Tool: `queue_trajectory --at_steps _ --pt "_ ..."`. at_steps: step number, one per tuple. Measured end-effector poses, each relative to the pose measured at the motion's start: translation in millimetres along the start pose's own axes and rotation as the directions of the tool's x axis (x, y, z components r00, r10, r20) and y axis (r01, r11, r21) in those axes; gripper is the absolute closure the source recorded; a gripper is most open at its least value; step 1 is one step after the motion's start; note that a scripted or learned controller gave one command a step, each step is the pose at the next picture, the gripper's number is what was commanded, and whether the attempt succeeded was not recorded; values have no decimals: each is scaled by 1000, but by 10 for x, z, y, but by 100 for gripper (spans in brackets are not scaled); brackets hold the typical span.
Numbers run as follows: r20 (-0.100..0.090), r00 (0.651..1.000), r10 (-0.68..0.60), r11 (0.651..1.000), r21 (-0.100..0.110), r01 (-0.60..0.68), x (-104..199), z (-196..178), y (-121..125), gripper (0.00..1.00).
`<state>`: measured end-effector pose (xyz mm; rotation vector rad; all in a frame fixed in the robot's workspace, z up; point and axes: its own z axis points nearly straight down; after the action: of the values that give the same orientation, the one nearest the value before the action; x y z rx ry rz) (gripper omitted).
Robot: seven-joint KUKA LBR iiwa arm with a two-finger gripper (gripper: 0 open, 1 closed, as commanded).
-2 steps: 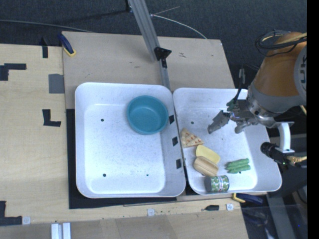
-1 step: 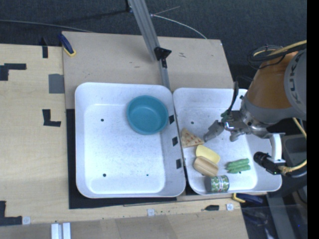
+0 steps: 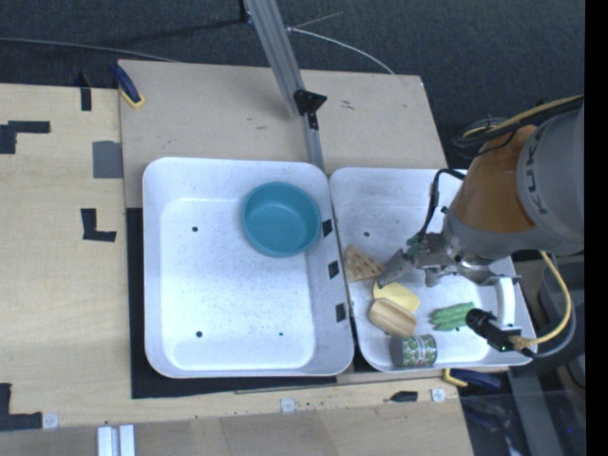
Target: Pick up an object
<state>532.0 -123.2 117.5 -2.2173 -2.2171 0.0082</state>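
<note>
The gripper (image 3: 399,269) hangs low over the right bin (image 3: 380,190), its jaws too small and shadowed to tell whether apart or together. Just beside it lie a tan waffle-like piece (image 3: 359,263), a yellow block (image 3: 397,298), a tan roll (image 3: 390,319), a green item (image 3: 454,315) and a can (image 3: 414,351) — none visibly gripped. A blue bowl (image 3: 280,218) sits in the left bin (image 3: 180,283).

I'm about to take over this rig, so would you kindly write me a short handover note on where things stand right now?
Gripper: low in the right bin, by the waffle-like piece; nothing seen between its fingers.
Right bin also holds a yellow block, bread roll, green toy and small can.
Left bin: blue bowl.
Done: arm reached in. Left: grasp and lift an object.
</note>
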Motion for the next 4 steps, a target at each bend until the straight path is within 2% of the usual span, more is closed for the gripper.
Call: queue_trajectory --at_steps 1,2,4 --pt "-1 1000 -2 1000 -3 2 13 -133 10 100" --pt "1 1000 -2 1000 -10 2 75 -568 22 100" --pt "2 1000 -2 1000 -13 2 -9 -1578 -15 100"
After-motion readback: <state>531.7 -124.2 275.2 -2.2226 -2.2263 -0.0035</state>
